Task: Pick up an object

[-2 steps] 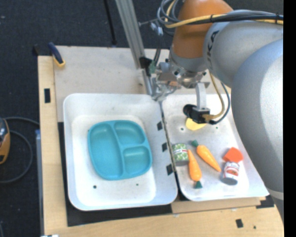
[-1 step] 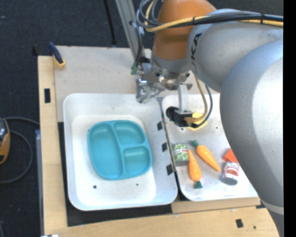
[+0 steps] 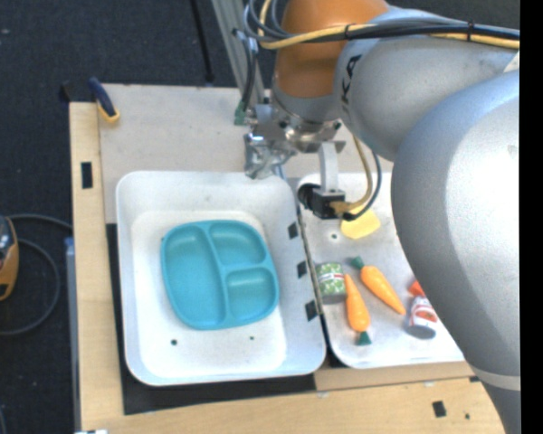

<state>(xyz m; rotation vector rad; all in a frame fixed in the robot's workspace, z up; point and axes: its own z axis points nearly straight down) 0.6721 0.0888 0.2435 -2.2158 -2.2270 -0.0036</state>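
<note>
Two white bins are seen side by side on the bench. The left bin [image 3: 136, 351] holds a blue divided plate [image 3: 219, 274]. The right bin [image 3: 389, 355] holds the small things that could be picked up: two toy carrots [image 3: 357, 307], a yellow wedge [image 3: 360, 225], a small green packet [image 3: 330, 279] and a red and white piece [image 3: 421, 315] at the right.

The gripper [image 3: 270, 152] is poised over the far edge of the left bin, well apart from the carrots. Whether it is open or closed cannot be told, and nothing is seen held in it.

The carrots are judged light, stiff and rather smooth, so slipping or rolling is likely. A hold across the thick orange middle, squarely against the long axis, is judged best; the tapered tip and green end should be avoided.
</note>
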